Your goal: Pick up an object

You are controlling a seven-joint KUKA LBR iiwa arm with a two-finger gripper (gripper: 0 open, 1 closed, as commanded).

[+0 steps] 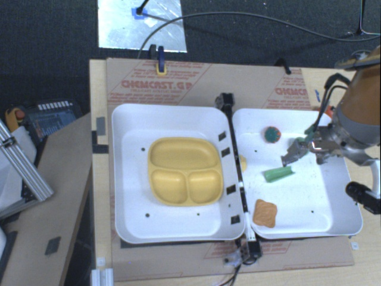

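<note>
Left bin [128,159] holds a yellow divided tray [184,170]. Right bin [339,216] holds a green block [277,173], an orange piece [265,213] and a small green-red ball [272,134]. The gripper [293,155] hangs just above the green block.

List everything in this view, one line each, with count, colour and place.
bins: two, white, side by side on the bench
tray: one, yellow, three compartments, in the left bin
ball: one, green with a red patch, upper part of the right bin
block: one, green, flat and long, middle of the right bin
orange piece: one, orange-brown, lower left of the right bin
board: one, brown with red print, under the bins
foil sheet: one, silvery, on the dark floor beyond the bench
arm: one, grey with orange band, reaching in from the right
gripper: one, grey, over the right bin just above the block
</note>
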